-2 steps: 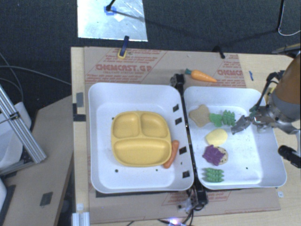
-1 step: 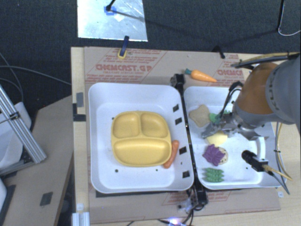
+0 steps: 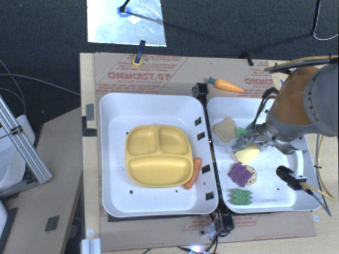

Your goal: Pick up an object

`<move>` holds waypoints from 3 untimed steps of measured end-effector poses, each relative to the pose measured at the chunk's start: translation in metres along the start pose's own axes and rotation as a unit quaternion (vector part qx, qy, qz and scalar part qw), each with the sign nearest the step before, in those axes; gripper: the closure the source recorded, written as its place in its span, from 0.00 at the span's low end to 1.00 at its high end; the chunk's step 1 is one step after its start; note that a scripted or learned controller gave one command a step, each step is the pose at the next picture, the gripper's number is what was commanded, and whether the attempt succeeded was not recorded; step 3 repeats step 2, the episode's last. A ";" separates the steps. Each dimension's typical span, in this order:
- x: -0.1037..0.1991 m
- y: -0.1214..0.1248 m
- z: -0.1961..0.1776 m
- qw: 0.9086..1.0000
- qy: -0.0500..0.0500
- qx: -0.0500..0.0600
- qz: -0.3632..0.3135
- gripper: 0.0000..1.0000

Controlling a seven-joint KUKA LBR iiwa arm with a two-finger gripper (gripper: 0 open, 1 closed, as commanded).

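Observation:
My gripper (image 3: pixel 247 143) is low in the right bin (image 3: pixel 275 197), near its left-middle. Right under its tip lies a pale yellow lemon-like piece (image 3: pixel 247 155), touching or nearly touching it. A small green item (image 3: pixel 242 131) peeks out just left of the gripper. A beige bread-shaped piece (image 3: pixel 224 129) lies further left. A purple grape bunch (image 3: pixel 240 173) rests on a tan cookie (image 3: pixel 252 176) below the yellow piece, and green pea pods (image 3: pixel 240 196) lie at the bin's front. I see nothing lifted.
The left bin (image 3: pixel 114 142) holds a yellow divided plate (image 3: pixel 158 155) with an orange sausage-like piece (image 3: pixel 193 173) against its right side. A toy carrot (image 3: pixel 228 85) lies on the cardboard behind the bins. The arm's body covers the right bin's back right.

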State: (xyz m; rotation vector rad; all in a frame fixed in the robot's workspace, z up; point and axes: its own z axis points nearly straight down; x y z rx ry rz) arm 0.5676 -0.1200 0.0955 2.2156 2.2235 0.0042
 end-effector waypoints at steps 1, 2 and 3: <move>0.098 0.035 -0.095 1.000 0.002 -0.005 -0.006 1.00; 0.156 0.027 -0.128 1.000 0.002 -0.001 -0.004 1.00; 0.156 0.027 -0.128 1.000 0.002 -0.001 -0.004 1.00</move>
